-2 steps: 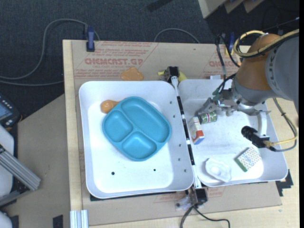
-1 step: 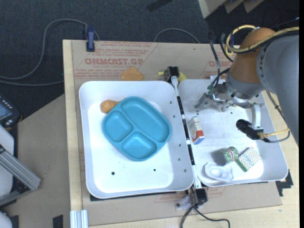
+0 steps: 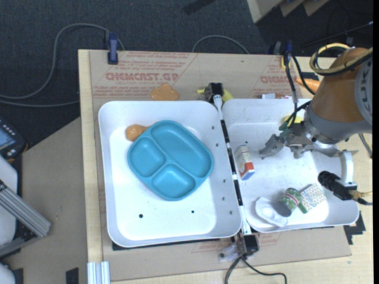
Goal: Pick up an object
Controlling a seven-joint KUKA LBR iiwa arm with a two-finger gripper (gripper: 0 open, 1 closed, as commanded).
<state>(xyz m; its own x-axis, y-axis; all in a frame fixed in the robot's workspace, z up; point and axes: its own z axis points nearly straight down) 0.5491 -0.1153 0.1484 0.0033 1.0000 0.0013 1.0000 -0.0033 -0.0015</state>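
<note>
Arm (image 3: pixel 349 102): rounded grey housing with a broad orange band above the wrist; yellow and black cables looped over the band. Gripper (image 3: pixel 270 148): small grey metal assembly below the wrist, with slim dark-grey fingers.

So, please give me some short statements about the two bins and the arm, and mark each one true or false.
1. The blue divided plastic tray lies in the left white bin. True.
2. The gripper is over the left bin. False: it is over the right white bin.
3. A small white bottle with red cap lies in the right bin. True.
4. The white bottle lies on the blue tray. False: it lies on the right bin's floor.
</note>
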